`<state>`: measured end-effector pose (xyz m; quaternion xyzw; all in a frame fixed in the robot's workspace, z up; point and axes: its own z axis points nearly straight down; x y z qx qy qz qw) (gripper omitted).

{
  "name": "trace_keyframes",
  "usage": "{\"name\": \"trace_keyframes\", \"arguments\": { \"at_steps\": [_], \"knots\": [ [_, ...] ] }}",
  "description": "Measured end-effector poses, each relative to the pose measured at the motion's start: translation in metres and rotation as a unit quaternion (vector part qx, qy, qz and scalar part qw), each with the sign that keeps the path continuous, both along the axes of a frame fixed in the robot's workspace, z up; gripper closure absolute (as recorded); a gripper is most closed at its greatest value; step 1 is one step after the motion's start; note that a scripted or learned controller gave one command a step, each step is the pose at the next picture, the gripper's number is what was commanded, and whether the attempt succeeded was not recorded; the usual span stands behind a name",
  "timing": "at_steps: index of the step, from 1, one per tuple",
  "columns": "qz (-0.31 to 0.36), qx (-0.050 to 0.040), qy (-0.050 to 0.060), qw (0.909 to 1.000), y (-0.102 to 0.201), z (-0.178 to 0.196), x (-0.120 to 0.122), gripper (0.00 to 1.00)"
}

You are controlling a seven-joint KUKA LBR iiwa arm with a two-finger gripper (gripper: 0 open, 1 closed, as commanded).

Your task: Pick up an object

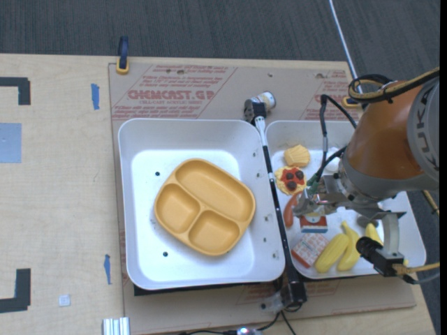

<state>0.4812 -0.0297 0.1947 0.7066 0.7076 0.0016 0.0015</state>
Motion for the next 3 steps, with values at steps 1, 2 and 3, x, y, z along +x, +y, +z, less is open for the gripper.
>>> {"name": "trace_keyframes", "arguments": {
  "at_steps": [1,2,3],
  "knots": [
    [0.000,-0.0002,-0.002,1.0000,0.000,0.010,0.002,1.00],
    [0.001,-0.0004,-0.004,1.0000,0.000,0.020,0.003,1.00],
    [0.002,-0.0007,-0.006,1.0000,0.001,0.031,0.005,1.00]
  ]
}}
